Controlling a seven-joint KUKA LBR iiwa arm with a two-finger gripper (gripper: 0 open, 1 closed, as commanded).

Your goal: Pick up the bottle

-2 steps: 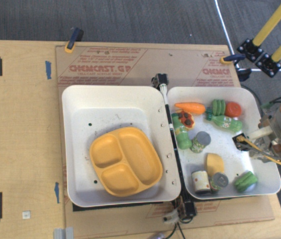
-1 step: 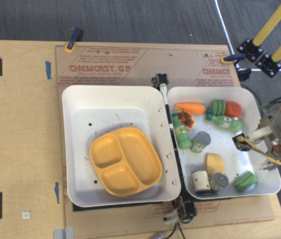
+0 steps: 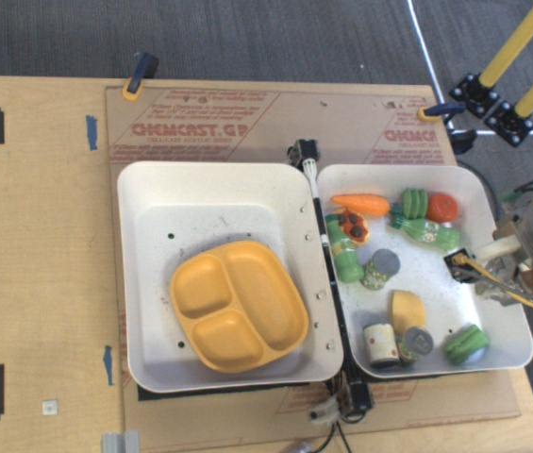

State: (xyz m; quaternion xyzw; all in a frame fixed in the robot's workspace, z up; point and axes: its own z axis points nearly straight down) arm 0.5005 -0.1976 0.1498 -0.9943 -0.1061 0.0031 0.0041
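Observation:
A green bottle point(image 3: 425, 233) with a pale label lies on its side in the right bin point(image 3: 502, 347), near that bin's far right corner. It rests just in front of a green pepper point(image 3: 414, 202) and a red tomato point(image 3: 442, 207). My gripper point(image 3: 506, 279) hangs over the bin's right rim, to the right of the bottle and a little nearer the front. A gap of bare bin floor separates it from the bottle, and nothing is seen in its grasp.
The right bin also holds a carrot point(image 3: 360, 202), a green toy point(image 3: 347, 265), a yellow wedge point(image 3: 408, 307), a white can point(image 3: 379, 343), a grey cap point(image 3: 418, 341) and another green piece point(image 3: 464, 343). A yellow divided plate point(image 3: 238, 305) lies in the left bin point(image 3: 153, 206).

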